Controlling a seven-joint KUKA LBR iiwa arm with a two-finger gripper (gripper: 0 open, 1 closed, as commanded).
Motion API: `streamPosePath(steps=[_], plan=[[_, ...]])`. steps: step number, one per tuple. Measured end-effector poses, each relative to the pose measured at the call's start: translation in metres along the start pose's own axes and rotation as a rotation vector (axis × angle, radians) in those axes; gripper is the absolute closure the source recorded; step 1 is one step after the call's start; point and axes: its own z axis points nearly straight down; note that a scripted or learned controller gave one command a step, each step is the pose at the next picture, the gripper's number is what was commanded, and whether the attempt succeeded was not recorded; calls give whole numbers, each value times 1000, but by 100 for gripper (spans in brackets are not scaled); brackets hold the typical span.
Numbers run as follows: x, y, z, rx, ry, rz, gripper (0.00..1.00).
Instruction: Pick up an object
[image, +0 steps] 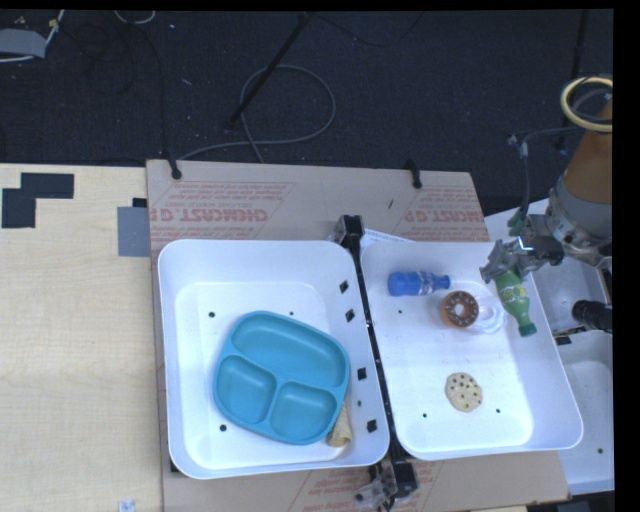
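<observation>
The arm (585, 170) is cut off at the frame's 3 o'clock edge, so just its wrist and orange band show. Its gripper (510, 262) hangs over the right bin's (545, 425) 2 o'clock rim, and whether the claw is open, closed or gripping cannot be told: dark metal parts blur together there. A green bottle (518, 303) lies tilted along that rim directly below the claw, its upper end lost against the gripper, so contact between them is unclear. Under the blue tray (282, 376), at its 5 o'clock corner, a tan object (341, 430) peeks out, mostly hidden and too little shown to identify.

The green bottle is small, bright green, with a pale band near its middle, and points toward 5 o'clock.

Counted: 2 white bins side by side. The left bin (190, 290) holds 1 blue tray with 3 compartments, plus the 1 tan scrap. The right bin holds 4 things: 1 green bottle at 2 o'clock, 1 blue bottle (417, 284) lying on its side at 11 o'clock, 1 brown doughnut (460, 309) just left of the green bottle, and 1 speckled cookie (464, 392) toward 6 o'clock, well apart from the rest.
</observation>
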Motion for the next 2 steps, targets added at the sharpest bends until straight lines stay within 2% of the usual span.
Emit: streamPosePath(steps=[1,2], plan=[[-1,1,-42,1,1,-1,100],[49,6,-26,7,3,-3,100]])
